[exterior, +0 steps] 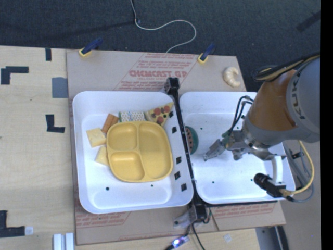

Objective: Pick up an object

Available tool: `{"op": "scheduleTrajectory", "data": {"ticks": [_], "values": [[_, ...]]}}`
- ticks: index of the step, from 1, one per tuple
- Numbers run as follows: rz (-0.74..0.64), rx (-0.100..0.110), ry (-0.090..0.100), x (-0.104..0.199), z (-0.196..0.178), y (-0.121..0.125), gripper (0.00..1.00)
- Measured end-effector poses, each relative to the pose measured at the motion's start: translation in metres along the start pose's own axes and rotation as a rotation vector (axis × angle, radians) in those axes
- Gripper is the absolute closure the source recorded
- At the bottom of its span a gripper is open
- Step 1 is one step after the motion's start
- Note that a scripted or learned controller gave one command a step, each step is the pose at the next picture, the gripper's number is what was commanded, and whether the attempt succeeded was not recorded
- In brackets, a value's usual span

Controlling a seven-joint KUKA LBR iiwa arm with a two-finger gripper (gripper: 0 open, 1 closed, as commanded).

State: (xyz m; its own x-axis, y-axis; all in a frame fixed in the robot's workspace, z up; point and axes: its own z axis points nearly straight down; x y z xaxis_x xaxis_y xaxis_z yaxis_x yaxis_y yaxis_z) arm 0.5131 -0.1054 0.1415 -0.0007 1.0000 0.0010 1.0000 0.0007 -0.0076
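- Yellow tray [139, 151] sits in the left bin [83, 191], food bits around it.
- Gripper [210, 152] hovers in the right bin [229, 189], jaws look narrow, holding nothing.

Right bin's floor [229, 178] lies open; yellow tray [139, 151] crowds the left bin [83, 108].

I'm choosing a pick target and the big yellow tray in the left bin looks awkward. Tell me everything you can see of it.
The yellow tray is a rounded-square divided plate that looks like smooth plastic, with three compartments: two on its far side and one wider one nearer the camera. It lies flat, right side up, slightly rotated, in the middle of the left bin. All compartments look empty. It overlaps the small food-like pieces along its left and far edges.
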Motion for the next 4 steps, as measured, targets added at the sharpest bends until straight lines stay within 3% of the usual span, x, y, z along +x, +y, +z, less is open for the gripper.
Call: {"op": "scheduleTrajectory", "data": {"ticks": [1,2,4], "values": [[0.0,0.001,0.001,0.001,0.054,-0.001,0.0],[-0.001,-0.002,0.001,0.001,0.042,-0.001,1.0],[0.0,-0.009,-0.001,-0.007,-0.044,-0.001,1.0]]}}
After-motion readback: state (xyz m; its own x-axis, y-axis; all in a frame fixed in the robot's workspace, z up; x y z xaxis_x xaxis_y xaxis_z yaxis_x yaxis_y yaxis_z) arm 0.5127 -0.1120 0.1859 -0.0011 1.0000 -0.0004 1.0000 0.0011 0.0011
